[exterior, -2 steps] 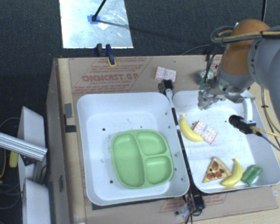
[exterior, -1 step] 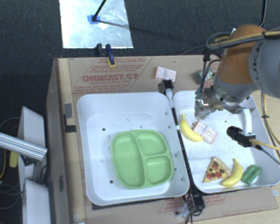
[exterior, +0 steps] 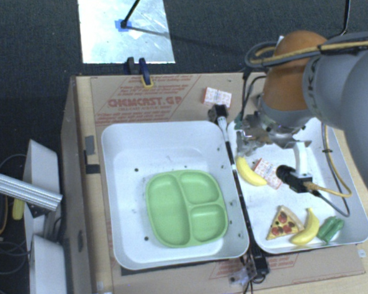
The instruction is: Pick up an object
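The right bin point(exterior: 356, 223) holds several objects. A yellow banana point(exterior: 250, 173) lies by its left wall, with a red-and-white packet point(exterior: 267, 172) just right of it. Near the front lie a toy pizza slice point(exterior: 282, 223), a second banana point(exterior: 307, 227) and a green pepper point(exterior: 330, 228). My gripper point(exterior: 244, 141) hangs low over the back left part of this bin, just above the first banana's upper end. Nothing shows between its tips.
A green divided plate point(exterior: 186, 207) rests in the left bin point(exterior: 128, 146). The wall between the two bins point(exterior: 233, 171) runs right beside the gripper. A small red-and-white card point(exterior: 217, 97) lies on the cardboard behind the bins.
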